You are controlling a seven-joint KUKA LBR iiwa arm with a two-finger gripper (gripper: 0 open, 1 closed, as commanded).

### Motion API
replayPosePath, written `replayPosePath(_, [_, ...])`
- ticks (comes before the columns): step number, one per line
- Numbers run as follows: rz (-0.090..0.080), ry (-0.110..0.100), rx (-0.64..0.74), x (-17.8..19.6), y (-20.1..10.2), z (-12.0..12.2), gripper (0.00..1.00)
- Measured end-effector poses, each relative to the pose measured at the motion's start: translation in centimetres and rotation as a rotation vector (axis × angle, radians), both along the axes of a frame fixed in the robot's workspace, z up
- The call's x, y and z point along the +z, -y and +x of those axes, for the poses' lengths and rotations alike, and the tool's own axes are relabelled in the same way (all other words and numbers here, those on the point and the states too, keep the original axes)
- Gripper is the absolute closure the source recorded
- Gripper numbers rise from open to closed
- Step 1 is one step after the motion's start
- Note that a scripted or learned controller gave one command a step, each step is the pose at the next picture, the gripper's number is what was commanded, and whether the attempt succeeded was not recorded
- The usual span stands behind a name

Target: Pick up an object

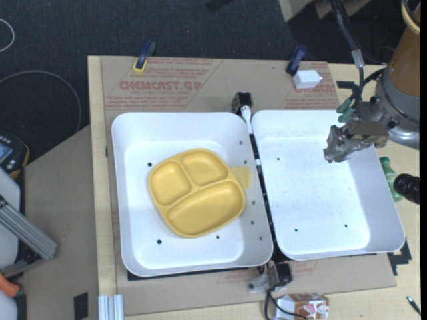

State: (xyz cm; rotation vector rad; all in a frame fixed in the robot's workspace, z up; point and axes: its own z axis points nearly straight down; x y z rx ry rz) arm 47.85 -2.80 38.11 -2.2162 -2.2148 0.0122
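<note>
The hand point(339, 149) is hovering over the right bin point(313, 239), its state I cannot tell; it is needing to travel toward nine o'clock, to the yellow plate point(197, 192).

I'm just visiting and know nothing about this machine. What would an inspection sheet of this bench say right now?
Surface: cardboard-covered bench bearing a left bin and a right bin, side by side.
Job's things: yellow divided plate lying in the left bin.
Clutter: small white block on the cardboard behind the right bin.
Grippers: gripper above the right bin's far right part, nothing seen in it.
Cables: dark cables running along the arm; a thin white cable on the floor.
Surroundings: dark carpet.
</note>
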Motion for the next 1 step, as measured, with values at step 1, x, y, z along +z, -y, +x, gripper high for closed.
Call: replayPosePath(1, [0.001,0.007,0.006,-1.97,-5.40,0.07,1.00])
